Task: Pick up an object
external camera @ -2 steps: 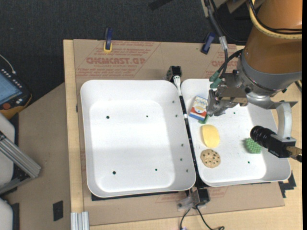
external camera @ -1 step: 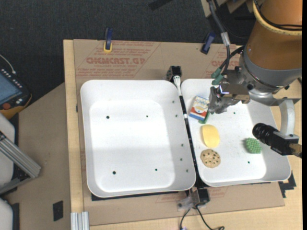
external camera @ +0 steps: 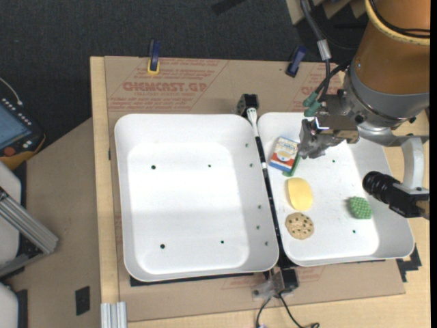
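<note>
While the arm [external camera: 392, 53] leans in from the right over the right bin [external camera: 382, 241], I see its gripper [external camera: 313, 144] low in that bin's upper-left part. The small carton [external camera: 284, 154], white with blue and red print, lies just to the gripper's left, very near it or touching; I cannot tell which from here. Nothing shows between the fingers, and from my view I cannot tell whether they are spread or pressed together. Below the carton sits a pale yellow piece [external camera: 299, 193], and just below that a round cookie [external camera: 299, 225], both near the bin's left wall. A green bumpy object [external camera: 360, 208] lies well apart from the gripper, toward the right side of the same bin. The left bin [external camera: 136, 135] sits beside it on the brown board [external camera: 184, 80].
</note>
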`<state>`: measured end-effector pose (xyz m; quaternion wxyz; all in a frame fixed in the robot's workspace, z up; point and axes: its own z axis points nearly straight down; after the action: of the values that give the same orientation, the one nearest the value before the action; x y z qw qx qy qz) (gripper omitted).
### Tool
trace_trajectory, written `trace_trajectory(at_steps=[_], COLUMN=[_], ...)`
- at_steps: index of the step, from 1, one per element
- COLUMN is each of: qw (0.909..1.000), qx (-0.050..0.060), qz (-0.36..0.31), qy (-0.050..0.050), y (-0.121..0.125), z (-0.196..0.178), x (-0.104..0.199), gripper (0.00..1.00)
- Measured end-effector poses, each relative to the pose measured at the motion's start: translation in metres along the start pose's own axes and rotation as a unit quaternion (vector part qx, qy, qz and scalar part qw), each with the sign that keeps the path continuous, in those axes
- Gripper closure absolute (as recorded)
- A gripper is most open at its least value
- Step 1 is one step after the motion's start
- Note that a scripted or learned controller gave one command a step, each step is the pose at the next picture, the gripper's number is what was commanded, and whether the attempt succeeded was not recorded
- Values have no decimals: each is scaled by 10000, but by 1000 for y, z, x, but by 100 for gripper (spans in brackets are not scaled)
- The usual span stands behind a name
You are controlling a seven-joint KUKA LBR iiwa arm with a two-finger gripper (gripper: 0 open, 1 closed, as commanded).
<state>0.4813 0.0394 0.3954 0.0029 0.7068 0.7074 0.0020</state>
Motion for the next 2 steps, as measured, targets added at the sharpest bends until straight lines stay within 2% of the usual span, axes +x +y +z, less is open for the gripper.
trace_trajectory(at_steps=[2], qw=[10000], qx=[-22], qz=[-4], qy=[-5], y=[1], z=[-20], x=[1], gripper=[100])
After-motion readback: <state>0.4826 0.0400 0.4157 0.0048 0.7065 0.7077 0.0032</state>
